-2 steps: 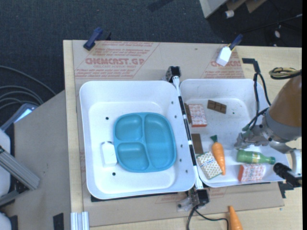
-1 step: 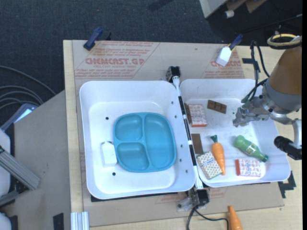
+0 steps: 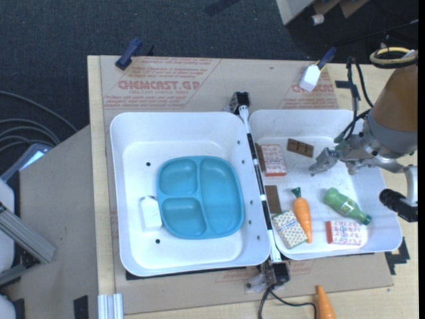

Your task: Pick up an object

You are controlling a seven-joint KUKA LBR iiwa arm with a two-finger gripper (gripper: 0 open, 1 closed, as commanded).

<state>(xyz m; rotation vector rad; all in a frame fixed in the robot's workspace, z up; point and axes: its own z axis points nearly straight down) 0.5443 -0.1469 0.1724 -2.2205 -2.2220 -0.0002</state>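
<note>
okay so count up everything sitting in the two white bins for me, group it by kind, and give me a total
Divided plates: 1, the blue plate
White blocks: 1
Carrots: 1
Green bottles: 1
Brown bars: 2
Printed packets or boxes: 3
Total: 9

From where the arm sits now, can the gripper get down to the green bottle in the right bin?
Probably yes. The gripper hangs over the right bin, and the green bottle lies just below it in the camera view, with bare floor around it. The carrot lies apart from it.
</note>
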